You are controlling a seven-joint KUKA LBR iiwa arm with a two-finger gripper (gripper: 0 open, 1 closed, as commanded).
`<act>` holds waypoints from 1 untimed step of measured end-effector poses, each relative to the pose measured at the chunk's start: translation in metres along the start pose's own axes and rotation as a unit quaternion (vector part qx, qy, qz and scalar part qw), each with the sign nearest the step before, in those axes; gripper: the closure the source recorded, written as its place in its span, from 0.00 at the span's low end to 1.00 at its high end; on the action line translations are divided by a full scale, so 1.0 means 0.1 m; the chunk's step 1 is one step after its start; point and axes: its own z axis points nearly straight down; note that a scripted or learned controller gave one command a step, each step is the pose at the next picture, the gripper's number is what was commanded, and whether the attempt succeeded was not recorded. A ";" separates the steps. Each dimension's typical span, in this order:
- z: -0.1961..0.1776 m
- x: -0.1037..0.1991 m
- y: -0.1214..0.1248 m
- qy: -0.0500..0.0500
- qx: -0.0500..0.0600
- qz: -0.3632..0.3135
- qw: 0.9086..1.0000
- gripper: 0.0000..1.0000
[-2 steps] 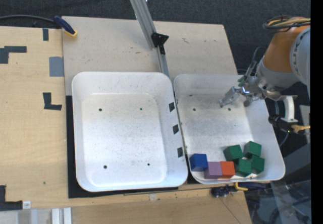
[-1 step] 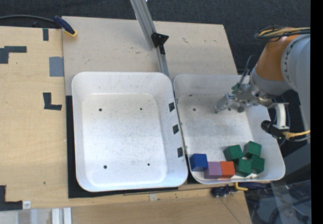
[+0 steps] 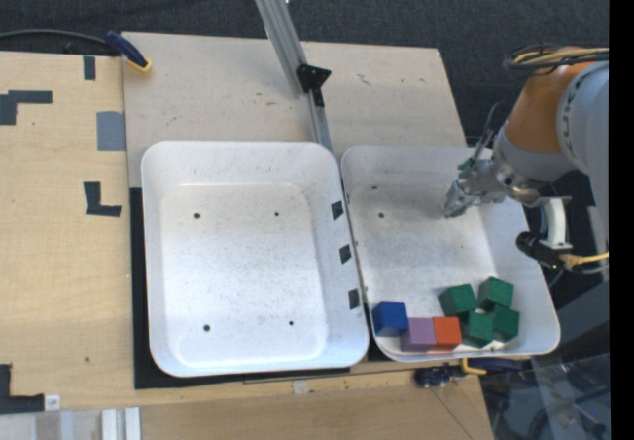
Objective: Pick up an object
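Note:
My gripper [image 3: 458, 202] hangs over the upper right part of the right bin [image 3: 416, 230], with nothing visible between its fingers. Along that bin's near edge lie a blue block [image 3: 390, 317], a purple block [image 3: 422, 332] and an orange block [image 3: 447, 331]. Several green blocks [image 3: 479, 310] cluster in the near right corner, well below the gripper.
The left bin [image 3: 243, 255] sits beside the right one. A slanted metal rail [image 3: 277, 17] crosses the bench behind the bins. A blue and yellow clamp [image 3: 129, 50] lies at the bench's far left.

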 end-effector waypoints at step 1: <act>-0.45 0.05 0.07 0.000 -0.003 0.000 1.000 1.00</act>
